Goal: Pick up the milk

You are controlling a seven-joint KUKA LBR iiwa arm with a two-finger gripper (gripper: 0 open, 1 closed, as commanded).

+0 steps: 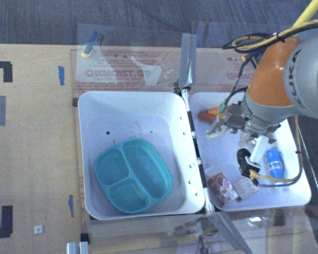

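Observation:
A small brown-and-white carton, which I take for the milk, lies tilted at the front left of the right bin. My gripper hangs over the back left part of that bin, well behind the carton and apart from it. Right behind the gripper lies an orange carrot-like piece. The grey arm with its orange band comes in from the right and hides the back right of the bin.
A blue bottle with a white piece beside it lies at the right of the right bin, next to a black curved cable. The left bin holds a teal divided plate.

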